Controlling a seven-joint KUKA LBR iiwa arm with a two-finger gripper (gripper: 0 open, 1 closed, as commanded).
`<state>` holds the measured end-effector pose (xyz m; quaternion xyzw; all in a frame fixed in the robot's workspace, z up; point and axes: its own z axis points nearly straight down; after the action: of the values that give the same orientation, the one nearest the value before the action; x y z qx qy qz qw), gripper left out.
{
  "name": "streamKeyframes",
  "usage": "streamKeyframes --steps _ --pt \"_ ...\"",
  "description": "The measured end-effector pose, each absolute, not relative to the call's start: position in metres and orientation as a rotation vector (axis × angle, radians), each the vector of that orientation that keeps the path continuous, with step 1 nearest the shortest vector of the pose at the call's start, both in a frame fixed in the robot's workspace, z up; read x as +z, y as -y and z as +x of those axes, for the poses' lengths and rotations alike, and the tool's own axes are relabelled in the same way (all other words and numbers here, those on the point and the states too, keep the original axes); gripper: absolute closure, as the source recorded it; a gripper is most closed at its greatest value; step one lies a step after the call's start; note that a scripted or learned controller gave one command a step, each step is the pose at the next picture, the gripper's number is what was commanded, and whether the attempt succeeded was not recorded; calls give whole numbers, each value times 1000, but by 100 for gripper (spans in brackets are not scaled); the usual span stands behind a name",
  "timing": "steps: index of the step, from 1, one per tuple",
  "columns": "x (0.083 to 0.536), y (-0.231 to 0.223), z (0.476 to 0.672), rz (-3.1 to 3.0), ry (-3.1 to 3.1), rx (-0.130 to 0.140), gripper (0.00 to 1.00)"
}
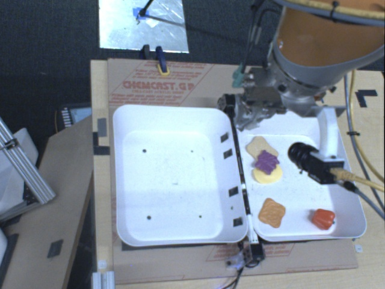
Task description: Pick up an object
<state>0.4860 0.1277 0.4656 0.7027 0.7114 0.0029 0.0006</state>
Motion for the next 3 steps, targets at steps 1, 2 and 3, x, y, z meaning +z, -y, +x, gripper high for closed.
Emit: streamKeyframes --steps 1,2,3 --pt "539 -165 487 2210 -2228 14 100" --pt "482 -239 486 2211 -2235 -4 100" --pt "538 -234 497 2213 -2226 12 100"
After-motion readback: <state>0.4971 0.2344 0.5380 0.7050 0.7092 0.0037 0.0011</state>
